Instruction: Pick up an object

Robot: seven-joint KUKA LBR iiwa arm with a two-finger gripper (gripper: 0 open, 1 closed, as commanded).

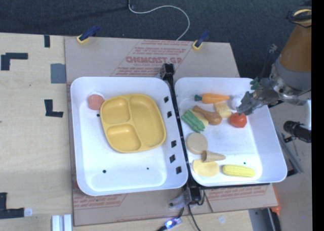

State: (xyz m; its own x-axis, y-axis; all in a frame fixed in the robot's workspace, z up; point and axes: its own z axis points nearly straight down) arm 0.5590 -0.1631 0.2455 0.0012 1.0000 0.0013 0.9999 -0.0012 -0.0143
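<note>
Gripper (244, 107) is low over the right bin (263, 146), tip just above and touching-close to the toy tomato (238, 120). Can't tell from this angle whether it has closed on anything; the tip is dark and blurs into the tomato's top.

Tomato looks to be sitting on the bin floor, not lifted, so I'd call the pick not done. Approach looks finished; grasp and lift are left.

Just beside the tomato: a yellow cheese-like piece (223, 109), a carrot (214, 97), a drumstick (206, 115). Further out are a green vegetable (193, 120), a round bun (196, 142), an ice cream cone (213, 156), a lemon-yellow piece (205, 168) and a corn cob (238, 171).

Left bin (121, 174) holds a yellow divided plate (133, 122) and a pink piece (94, 101).
</note>
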